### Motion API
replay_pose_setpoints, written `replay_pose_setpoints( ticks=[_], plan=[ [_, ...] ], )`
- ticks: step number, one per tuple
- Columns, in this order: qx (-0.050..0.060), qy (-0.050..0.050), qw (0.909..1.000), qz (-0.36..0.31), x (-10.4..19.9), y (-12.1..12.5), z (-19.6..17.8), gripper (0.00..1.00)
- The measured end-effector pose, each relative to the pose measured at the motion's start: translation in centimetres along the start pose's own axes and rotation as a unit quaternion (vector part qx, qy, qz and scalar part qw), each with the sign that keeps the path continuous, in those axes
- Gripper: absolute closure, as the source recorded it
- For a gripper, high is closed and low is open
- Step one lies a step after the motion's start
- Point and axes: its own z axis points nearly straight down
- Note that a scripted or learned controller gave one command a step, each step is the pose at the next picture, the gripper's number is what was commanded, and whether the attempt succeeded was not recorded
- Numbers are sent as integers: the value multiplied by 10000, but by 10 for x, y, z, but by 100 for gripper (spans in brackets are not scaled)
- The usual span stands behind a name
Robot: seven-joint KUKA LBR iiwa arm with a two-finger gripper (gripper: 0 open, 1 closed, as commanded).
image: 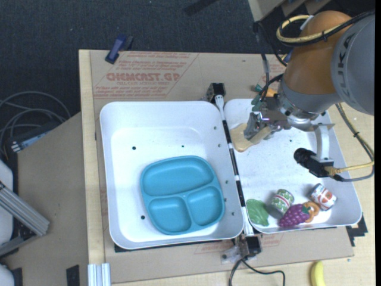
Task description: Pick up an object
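Observation:
My gripper [259,127] hangs low over the upper left part of the right bin [280,159], below the orange band of the arm. A tan wooden-looking piece [240,140] lies right under and left of it, against the divider between the bins. The gripper's tip meets or overlaps this piece. Along the right bin's front edge lie a green leaf-shaped toy [257,212], a small green can [283,198], a purple grape bunch [294,215] and a red and white can [323,196].
The left bin [119,130] holds a blue divided plate [181,193]. A black part [309,159] on the arm juts out over the right bin's middle. Cables lie off the bench at the left.

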Motion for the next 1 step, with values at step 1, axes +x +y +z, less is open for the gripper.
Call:
replay_pose_setpoints(
  ticks=[1],
  plan=[
    [3,-2,10000,8,-3,-19,-5,100]
  ],
)
